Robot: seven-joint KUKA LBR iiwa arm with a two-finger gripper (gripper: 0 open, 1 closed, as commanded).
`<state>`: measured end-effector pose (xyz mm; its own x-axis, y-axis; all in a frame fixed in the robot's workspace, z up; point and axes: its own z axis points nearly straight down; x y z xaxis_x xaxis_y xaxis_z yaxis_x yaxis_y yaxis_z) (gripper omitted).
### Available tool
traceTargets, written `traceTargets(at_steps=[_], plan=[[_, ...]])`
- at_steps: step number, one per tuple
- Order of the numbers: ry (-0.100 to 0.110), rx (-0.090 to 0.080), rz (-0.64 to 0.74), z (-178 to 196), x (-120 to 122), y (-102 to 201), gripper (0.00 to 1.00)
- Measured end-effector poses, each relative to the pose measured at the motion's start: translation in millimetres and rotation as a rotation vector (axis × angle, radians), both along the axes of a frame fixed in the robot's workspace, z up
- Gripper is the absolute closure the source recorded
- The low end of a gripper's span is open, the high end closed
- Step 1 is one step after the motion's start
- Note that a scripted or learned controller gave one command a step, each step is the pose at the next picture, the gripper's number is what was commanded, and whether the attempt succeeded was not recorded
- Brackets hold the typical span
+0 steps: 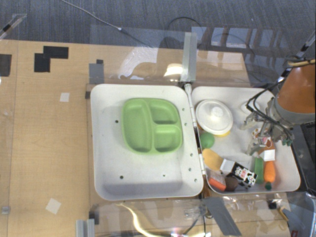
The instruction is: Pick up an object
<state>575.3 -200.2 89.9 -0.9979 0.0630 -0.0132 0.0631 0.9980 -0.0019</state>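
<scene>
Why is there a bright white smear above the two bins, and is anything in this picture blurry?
In the camera view, the smear is glare off a shiny clear sheet behind the left bin; more glints show along the bottom edge. The green divided plate is evenly lit and sharp. The end effector over the right bin looks soft and cluttered with cables, so its details are hard to read.

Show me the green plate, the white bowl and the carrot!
green plate (pixel 150 125), camera view, its middle divider.
white bowl (pixel 214 116), camera view, the top's center.
carrot (pixel 269 172), camera view, its orange body.
</scene>
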Motion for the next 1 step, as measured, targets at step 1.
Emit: traceTargets(at_steps=[1], plan=[[-0.004, 0.003, -0.249, 0.3, -28.4, -0.6, 0.0]])
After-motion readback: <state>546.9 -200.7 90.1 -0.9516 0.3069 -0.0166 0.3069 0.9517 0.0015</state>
